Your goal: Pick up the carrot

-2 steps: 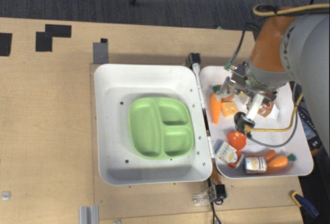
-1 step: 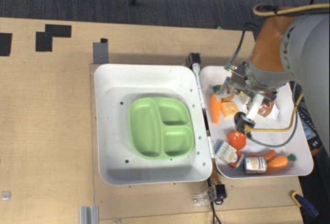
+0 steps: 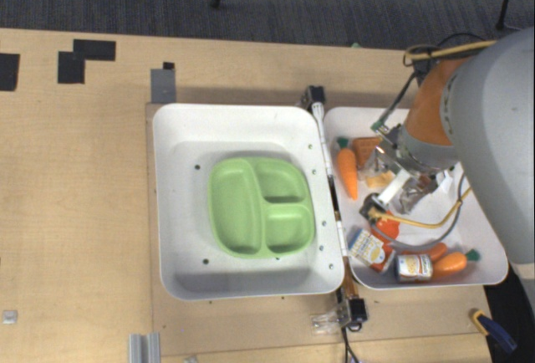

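Two bins | carrot [image 3: 347, 173] in right bin [image 3: 485, 240], 9 o'clock of gripper [image 3: 391, 186], apart | grasp: cannot tell | green tray [image 3: 261, 207] in left bin [image 3: 167, 186]

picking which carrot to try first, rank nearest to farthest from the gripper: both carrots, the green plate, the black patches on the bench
1. Upper carrot, by the right bin's left wall, beside the gripper.
2. Lower carrot, that bin's near right corner, and green divided plate, left bin: too close to call.
3. Black patches, far left on the bench.
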Motion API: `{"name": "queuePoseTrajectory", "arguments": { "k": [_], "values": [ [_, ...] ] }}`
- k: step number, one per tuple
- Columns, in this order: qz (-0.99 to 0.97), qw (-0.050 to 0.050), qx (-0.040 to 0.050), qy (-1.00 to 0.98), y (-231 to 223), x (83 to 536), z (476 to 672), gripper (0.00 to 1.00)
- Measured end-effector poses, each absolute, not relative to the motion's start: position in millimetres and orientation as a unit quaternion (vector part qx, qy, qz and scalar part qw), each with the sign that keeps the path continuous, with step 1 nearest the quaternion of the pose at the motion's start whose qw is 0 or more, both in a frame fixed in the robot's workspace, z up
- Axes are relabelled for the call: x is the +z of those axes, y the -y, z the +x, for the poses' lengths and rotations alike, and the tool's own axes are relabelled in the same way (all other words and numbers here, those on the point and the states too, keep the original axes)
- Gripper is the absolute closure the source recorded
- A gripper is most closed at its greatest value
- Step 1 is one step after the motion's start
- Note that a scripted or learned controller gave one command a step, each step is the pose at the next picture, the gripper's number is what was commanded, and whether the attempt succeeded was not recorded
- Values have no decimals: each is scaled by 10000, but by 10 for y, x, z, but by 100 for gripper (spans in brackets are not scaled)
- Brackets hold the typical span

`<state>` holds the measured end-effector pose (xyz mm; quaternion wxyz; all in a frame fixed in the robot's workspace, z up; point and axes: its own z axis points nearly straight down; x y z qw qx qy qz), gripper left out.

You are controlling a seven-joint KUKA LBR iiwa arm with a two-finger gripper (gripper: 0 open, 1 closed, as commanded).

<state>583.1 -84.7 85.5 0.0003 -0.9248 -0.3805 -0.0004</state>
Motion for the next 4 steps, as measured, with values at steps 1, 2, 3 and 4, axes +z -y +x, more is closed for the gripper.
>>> {"name": "queuePoseTrajectory", "arguments": {
  "k": [1,2,3,4],
  "values": [
    [-9248,3,-4,3805,847,855,5831,0],
    [-9248,3,-4,3805,847,855,5831,0],
    [-9248,3,-4,3805,847,855,5831,0],
    [-9248,3,-4,3805,847,855,5831,0]
  ]
}}
